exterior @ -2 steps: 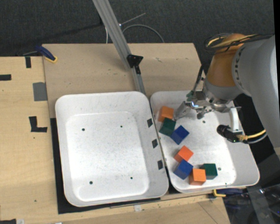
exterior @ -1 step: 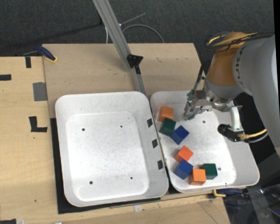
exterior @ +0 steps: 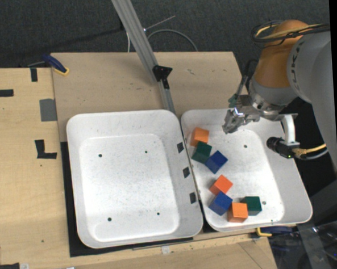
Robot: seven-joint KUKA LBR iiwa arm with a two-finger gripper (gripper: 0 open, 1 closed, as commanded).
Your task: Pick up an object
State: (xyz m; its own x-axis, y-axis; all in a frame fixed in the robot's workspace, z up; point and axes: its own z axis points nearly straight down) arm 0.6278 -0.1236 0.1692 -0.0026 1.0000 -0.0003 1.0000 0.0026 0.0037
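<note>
Reaching in from 3 o'clock with the grey arm [exterior: 300,60], orange band [exterior: 275,62] showing above the wrist. Poising the tool [exterior: 234,122] over the right bin [exterior: 284,169], toward 1 o'clock of its floor, near the far rim. Not showing clearly whether open or closed: impossible to tell from this slant. Carrying nothing that can be seen.

Lying in the right bin, all along its 9 o'clock side: seven cubes. Sitting nearest the tool, at its 8 o'clock and apart from it, the upper orange cube [exterior: 200,136]. Touching that one from 6 o'clock, the upper green cube [exterior: 202,152]. Pressing against the green at its 4 o'clock, the upper blue cube [exterior: 216,161]. Resting lower, a little apart toward 6 o'clock, the middle orange cube [exterior: 221,184], with the lower blue cube [exterior: 221,203] touching it from below. Crowding together at the bin's 6 o'clock end, the lower orange cube [exterior: 238,211] and the lower green cube [exterior: 252,204], side by side, the orange just beside the lower blue cube.

Sitting at 9 o'clock of the right bin, rims touching, the left bin [exterior: 77,131]. Bearing both bins, the tabletop [exterior: 97,78].
</note>
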